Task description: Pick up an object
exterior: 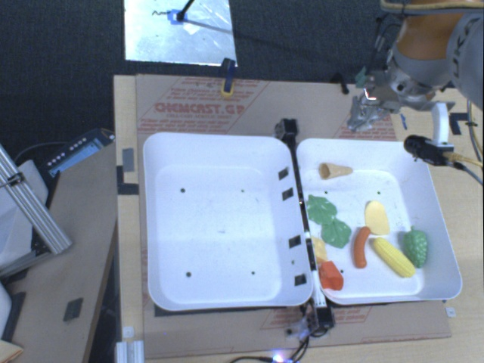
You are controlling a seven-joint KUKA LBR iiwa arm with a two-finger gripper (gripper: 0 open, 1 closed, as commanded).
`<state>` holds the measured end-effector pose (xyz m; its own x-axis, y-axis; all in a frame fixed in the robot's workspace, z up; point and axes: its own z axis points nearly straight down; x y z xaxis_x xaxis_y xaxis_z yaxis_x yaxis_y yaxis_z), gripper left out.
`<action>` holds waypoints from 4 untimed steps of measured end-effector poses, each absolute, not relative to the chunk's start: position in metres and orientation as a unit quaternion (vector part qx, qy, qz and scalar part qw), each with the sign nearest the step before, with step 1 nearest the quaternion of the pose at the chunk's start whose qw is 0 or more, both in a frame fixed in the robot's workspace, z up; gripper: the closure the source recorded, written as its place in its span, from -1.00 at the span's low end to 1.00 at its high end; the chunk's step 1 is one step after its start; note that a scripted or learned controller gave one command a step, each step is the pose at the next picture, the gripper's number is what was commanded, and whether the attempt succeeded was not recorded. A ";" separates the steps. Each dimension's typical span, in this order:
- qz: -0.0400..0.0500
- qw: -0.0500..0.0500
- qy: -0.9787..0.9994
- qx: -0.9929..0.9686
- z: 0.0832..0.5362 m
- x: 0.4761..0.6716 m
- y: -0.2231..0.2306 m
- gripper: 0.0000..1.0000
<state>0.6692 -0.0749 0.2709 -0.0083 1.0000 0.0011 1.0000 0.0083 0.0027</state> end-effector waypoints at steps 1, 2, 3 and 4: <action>0.001 0.000 0.710 0.704 0.264 0.669 -0.027 1.00; -0.001 -0.002 0.710 0.704 0.190 0.661 0.018 1.00; 0.004 0.006 0.707 0.708 0.299 0.671 -0.029 1.00; -0.002 -0.002 0.705 0.709 0.267 0.588 -0.073 1.00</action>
